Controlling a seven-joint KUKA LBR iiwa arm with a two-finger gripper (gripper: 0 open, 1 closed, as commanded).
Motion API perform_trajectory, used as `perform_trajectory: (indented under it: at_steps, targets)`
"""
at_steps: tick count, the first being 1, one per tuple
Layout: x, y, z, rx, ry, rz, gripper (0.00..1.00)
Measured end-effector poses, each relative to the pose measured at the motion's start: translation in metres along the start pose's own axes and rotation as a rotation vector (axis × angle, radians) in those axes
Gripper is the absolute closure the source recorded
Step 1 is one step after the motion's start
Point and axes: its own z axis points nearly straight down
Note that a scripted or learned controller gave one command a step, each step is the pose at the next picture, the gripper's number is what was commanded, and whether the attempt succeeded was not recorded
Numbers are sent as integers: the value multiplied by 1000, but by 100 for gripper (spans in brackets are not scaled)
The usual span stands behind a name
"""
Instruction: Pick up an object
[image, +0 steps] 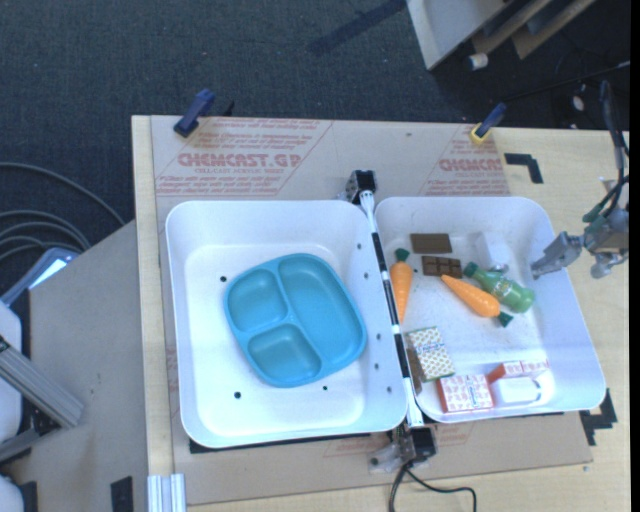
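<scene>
The right bin (560, 330) holds several small objects. An orange carrot (400, 287) lies by its left wall, and a second carrot (471, 295) lies beside a green bottle (503, 288). Two brown blocks (431, 243) (441, 266) sit near the back, with a small white piece (491, 246) to their right. A checkered packet (431, 353), a red-and-white box (463, 392) and a white carton (520, 383) lie at the front. My gripper (562, 254) hangs over the bin's right rim, just right of the green bottle, with nothing seen in it.
The left bin (200, 300) holds a blue divided plate (294, 319). A black clamp (362, 184) joins the bins at the back. Blue (193, 112) and yellow (487, 123) clips pin the cardboard sheet under them. Cables lie off the bench to the left.
</scene>
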Motion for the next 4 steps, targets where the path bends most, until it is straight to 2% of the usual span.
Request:
perform_trajectory:
  at_steps: [1, 2, 3, 4]
  targets:
    - [50, 30, 148, 3, 1, -1, 0]
    - [72, 28, 175, 2, 1, 0, 0]
    - [72, 28, 165, 1, 1, 0, 100]
    - [127, 57, 74, -2, 0, -1, 100]
